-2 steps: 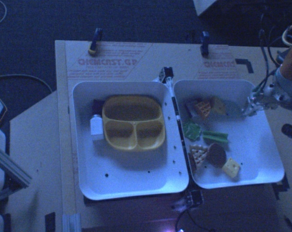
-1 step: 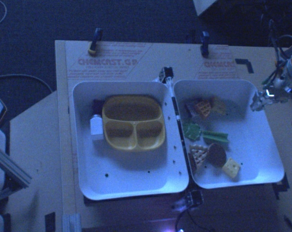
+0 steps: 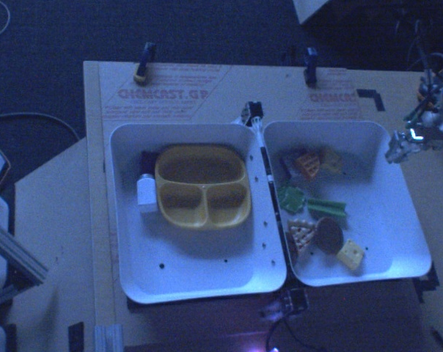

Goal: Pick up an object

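The gripper (image 3: 399, 149) was seen at the right rim of the right bin (image 3: 397, 218), above bare white floor; whether it was apart or closed could not be told, and nothing was seen held. 2 bins were set side by side. The toys were clustered along the right bin's left half: an orange block (image 3: 307, 165), a green piece (image 3: 309, 202), a yellow cheese wedge (image 3: 350, 254). A yellow divided plate (image 3: 202, 185) was seen in the left bin (image 3: 133, 270).
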`<state>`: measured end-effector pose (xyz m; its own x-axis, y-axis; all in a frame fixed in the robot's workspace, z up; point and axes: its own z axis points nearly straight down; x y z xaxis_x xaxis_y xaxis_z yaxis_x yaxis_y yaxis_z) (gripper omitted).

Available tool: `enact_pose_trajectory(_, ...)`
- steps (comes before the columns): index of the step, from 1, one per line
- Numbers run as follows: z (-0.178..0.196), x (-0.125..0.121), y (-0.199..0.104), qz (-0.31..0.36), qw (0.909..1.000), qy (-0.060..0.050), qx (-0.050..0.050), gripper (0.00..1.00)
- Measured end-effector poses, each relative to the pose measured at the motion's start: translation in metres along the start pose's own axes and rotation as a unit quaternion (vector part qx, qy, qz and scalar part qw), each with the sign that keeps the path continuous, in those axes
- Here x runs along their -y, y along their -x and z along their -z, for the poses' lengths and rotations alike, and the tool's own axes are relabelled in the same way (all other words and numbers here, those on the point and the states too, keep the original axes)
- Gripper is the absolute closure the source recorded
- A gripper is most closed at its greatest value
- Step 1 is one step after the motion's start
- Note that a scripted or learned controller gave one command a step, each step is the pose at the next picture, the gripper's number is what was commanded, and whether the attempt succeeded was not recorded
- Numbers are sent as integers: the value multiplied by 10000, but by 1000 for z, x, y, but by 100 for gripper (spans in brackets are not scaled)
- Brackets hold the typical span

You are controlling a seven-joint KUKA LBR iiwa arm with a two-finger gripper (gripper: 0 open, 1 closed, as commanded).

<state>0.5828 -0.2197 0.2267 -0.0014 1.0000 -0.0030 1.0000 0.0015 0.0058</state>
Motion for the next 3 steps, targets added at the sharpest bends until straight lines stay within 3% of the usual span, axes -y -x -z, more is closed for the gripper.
enact_pose_trajectory(1,10,-17,-54,24,10000,0,-11,100)
enact_pose_trajectory(2,-2,-26,-101,19,10000,-41,-26,100)
enact_pose_trajectory(3,5,-46,-151,23,10000,-3,-19,100)
